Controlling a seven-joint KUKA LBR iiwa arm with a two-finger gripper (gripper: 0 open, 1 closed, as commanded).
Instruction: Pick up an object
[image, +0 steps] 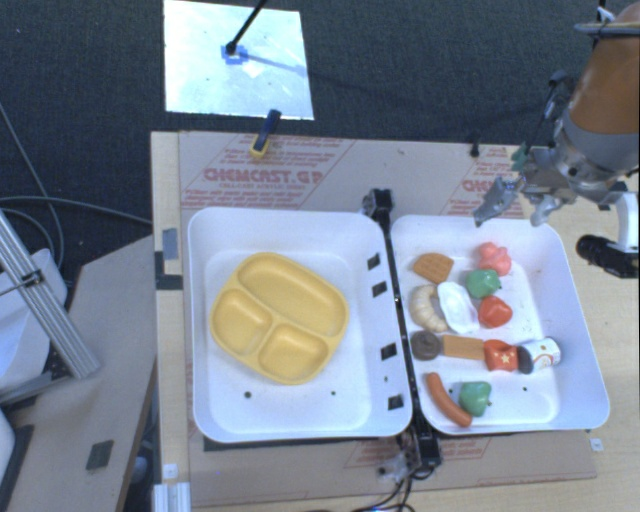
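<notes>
The right bin (575, 330) holds several toy foods: a tan cracker (434, 267), a pink piece (493, 258), a green pepper (483, 283), a red tomato (494, 311), a white piece (457, 306), a red sausage (447, 399) and a second green pepper (475, 397). My gripper (518, 207) hangs over the far rim of that bin, up and to the right of the pink piece. Its two fingers stand apart, open, with nothing between them.
A yellow divided plate (279, 316) lies in the left bin (215, 250). A beige piece (428, 308), a brown disc (426, 345), a tan stick (463, 347) and a small white bottle (540, 352) crowd the right bin's middle. A reflective sheet (238, 60) lies beyond the bench.
</notes>
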